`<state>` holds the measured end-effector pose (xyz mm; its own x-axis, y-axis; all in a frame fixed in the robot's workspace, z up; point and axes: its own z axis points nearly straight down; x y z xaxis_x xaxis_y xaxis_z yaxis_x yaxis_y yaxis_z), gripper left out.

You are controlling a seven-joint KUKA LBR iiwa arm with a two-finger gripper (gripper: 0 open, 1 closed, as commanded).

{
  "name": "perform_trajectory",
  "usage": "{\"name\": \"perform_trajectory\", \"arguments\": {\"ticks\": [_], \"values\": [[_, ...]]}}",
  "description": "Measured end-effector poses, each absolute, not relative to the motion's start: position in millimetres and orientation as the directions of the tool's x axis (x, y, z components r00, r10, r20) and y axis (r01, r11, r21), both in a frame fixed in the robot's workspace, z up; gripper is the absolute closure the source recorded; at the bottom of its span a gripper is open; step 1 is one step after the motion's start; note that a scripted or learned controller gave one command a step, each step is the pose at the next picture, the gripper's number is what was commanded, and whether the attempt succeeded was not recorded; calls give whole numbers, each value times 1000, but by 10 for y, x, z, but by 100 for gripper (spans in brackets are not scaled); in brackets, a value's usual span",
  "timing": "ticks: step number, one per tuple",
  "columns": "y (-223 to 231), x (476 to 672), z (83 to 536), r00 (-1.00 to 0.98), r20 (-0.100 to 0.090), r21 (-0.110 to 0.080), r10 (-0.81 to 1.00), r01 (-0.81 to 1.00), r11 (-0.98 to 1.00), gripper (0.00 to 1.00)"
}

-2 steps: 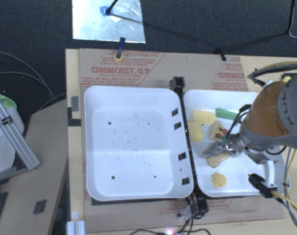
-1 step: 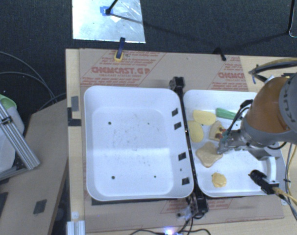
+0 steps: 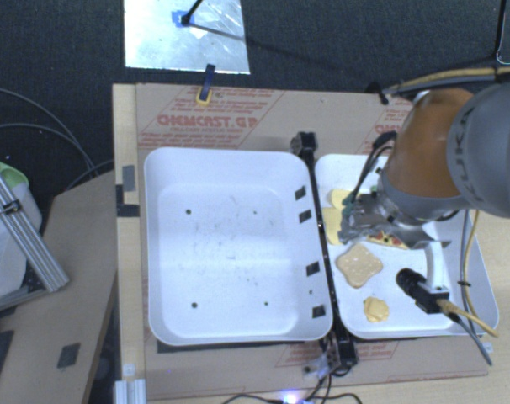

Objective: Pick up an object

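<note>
1. Now we start at the gripper (image 3: 353, 223). It is low over the right bin (image 3: 406, 326), near that bin's left side. We cannot tell if it is open or closed, because the dark metal parts blur together from above. We see nothing held in it.
2. Just below the gripper lies a tan piece shaped like toast (image 3: 358, 265). It lies flat on the bin floor. It is close to the gripper, but we cannot tell if they touch.
3. A red and yellow piece (image 3: 391, 241) peeks out from under the gripper's right side. Most of it is hidden.
4. A pale yellow piece (image 3: 337, 199) lies just above the gripper, near the bin's left wall.
5. A small yellow lump (image 3: 375, 309) sits near the bin's front edge, apart from the toast piece.
6. The grey arm (image 3: 491, 150) comes in from the right, with its orange band (image 3: 427, 141) above the gripper.
7. The left bin (image 3: 230, 251) stands beside the right one.
8. Both bins sit on a brown board with red letters (image 3: 209, 118).
</note>
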<state>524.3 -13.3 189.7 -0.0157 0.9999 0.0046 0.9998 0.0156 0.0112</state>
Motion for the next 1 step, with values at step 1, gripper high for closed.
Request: {"name": "perform_trajectory", "arguments": {"ticks": [1], "values": [[327, 5310, 4302, -9, 3, 21, 1000, 1000, 9, 100]]}}
